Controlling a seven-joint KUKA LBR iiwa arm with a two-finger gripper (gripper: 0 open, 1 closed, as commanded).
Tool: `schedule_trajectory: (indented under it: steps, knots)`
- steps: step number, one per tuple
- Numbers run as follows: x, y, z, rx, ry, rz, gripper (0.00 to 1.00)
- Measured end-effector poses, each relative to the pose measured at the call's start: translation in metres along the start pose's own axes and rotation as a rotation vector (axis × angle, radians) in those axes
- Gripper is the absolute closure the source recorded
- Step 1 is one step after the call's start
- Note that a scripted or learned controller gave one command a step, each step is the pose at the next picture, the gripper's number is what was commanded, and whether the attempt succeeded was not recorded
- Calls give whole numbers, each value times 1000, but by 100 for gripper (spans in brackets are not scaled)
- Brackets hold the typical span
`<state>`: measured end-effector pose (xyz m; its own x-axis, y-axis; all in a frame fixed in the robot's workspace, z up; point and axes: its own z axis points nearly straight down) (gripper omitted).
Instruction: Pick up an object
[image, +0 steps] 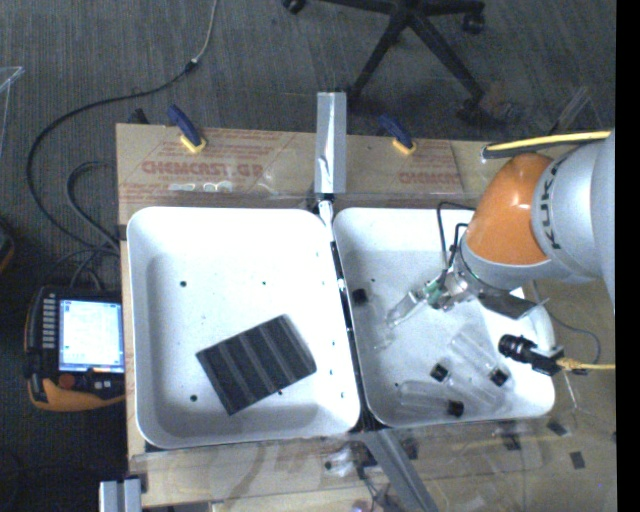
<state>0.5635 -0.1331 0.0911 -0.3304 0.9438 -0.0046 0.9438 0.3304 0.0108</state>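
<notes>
End effector: we see it low over the right bin; we cannot tell its state.
Arm: we see it reaching in from the right, over the right bin.
Black ridged block: we find it lying flat in the left bin.
Small dark pieces: we see them scattered in the right bin.

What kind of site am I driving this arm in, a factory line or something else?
Most likely a robotics lab, not a factory line: two white bins sit on a clamped board, a teach pendant lies on the carpet, and an office chair base stands behind.
</notes>
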Motion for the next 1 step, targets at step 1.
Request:
schedule_trajectory:
  steps: [1]
  knots:
    - [16, 53, 1, -2, -4, 23, 0]
